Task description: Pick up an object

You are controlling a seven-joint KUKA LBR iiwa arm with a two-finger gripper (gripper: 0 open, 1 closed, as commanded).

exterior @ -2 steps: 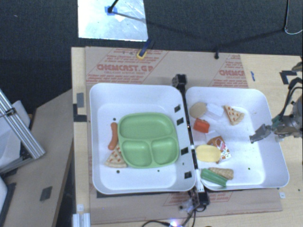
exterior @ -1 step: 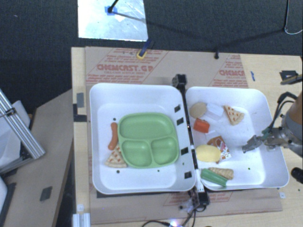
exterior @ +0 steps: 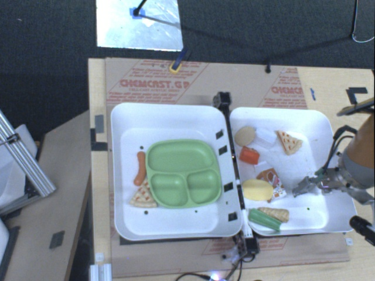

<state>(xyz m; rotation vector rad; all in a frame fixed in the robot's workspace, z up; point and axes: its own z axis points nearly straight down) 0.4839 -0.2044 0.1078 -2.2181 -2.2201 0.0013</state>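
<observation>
— Cardboard covers your worktop (exterior: 152, 81); where's the hand (exterior: 306, 186)?
— Low over the right bin (exterior: 316, 124), grip unclear. Food lies left of it, the yellow piece (exterior: 258, 189) nearest, so nothing blocks you.

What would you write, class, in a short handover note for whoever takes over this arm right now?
Claw: low over the right bin, by its right side; I cannot tell if it is open or shut.
Right bin: yellow piece, red piece, pizza slice, green piece.
Left bin: green tray, sausage.
Done: nothing lifted.
Left: grasp and lift one thing.
</observation>
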